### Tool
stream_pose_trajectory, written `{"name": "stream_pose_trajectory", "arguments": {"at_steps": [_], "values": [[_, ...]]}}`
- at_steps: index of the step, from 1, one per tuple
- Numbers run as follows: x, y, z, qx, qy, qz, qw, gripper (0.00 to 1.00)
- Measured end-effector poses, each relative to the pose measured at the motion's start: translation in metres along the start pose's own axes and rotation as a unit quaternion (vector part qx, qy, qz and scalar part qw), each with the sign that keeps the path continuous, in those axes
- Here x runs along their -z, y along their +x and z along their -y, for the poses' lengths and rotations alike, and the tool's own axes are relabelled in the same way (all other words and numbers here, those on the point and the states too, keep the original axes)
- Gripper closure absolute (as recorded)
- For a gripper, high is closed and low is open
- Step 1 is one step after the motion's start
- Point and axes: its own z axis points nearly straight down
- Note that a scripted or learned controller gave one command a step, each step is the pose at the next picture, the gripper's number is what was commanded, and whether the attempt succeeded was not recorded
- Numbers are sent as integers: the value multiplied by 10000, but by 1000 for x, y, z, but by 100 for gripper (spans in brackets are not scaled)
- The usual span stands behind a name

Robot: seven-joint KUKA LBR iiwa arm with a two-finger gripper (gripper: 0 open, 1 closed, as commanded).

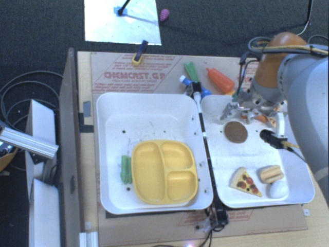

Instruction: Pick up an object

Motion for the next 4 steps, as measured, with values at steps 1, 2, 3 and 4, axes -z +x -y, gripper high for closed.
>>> {"name": "stream_pose_trajectory", "arguments": {"at_steps": [1, 2, 3, 4], "values": [[2, -39, 26, -9, -138, 23, 9999, 0], [0, -5, 71, 7, -124, 2, 9999, 0], [12, -7, 68, 13, -162, 14, 9999, 100], [107, 62, 55, 59, -196, 4, 9998, 100]]}}
